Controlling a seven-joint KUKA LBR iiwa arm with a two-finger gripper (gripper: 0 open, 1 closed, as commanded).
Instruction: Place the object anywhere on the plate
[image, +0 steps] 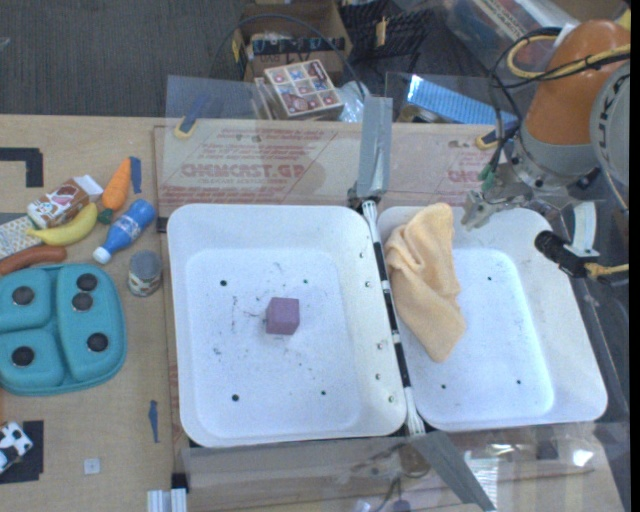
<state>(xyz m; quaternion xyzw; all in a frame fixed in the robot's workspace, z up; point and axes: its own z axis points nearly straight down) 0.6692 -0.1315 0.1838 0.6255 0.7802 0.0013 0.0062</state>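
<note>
A small purple cube (282, 316) rests near the middle of the left bin (190, 250). A crumpled yellow cloth (428, 280) lies along the left side of the right bin (560, 390). My gripper (478, 212) hovers over the right bin's far edge, just right of the cloth's top corner and well away from the cube. A teal sectioned plate (55, 330) sits on the bench left of both bins.
Toy food, a blue bottle (125, 230) and a small grey can (145, 272) lie on the bench by the plate. A metal divider (385, 300) runs between the bins. Boxes and cables stand behind the bench.
</note>
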